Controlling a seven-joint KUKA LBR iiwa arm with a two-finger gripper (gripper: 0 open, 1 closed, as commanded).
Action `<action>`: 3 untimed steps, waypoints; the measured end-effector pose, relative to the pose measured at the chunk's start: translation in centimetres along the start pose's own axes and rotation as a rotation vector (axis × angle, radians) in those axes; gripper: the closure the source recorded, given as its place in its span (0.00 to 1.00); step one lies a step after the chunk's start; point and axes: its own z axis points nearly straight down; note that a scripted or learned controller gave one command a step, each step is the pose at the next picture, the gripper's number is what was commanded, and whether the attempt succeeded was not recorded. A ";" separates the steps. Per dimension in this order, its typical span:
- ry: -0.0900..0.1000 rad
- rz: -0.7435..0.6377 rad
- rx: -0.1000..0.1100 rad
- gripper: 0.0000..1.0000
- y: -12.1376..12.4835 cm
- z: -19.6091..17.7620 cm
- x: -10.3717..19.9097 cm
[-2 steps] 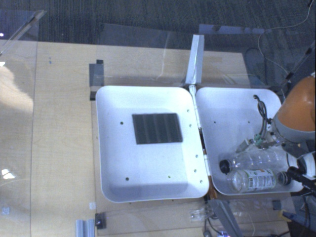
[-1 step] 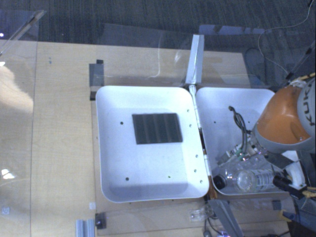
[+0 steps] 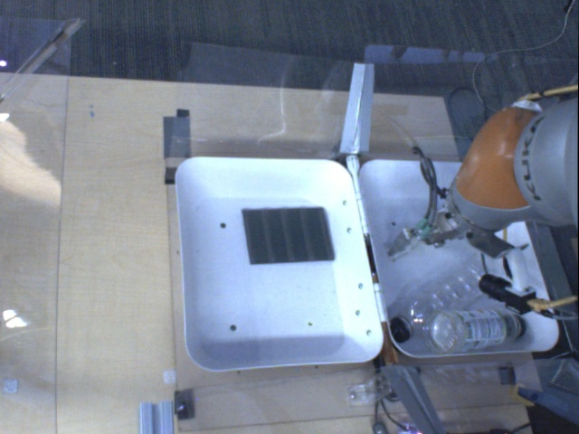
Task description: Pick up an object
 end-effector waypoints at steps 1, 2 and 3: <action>0.003 0.036 0.004 0.00 6.9 0.3 -0.5; 0.004 0.183 0.014 0.00 -3.7 -10.3 -2.2; -0.001 0.121 0.004 0.00 -8.7 0.0 -7.3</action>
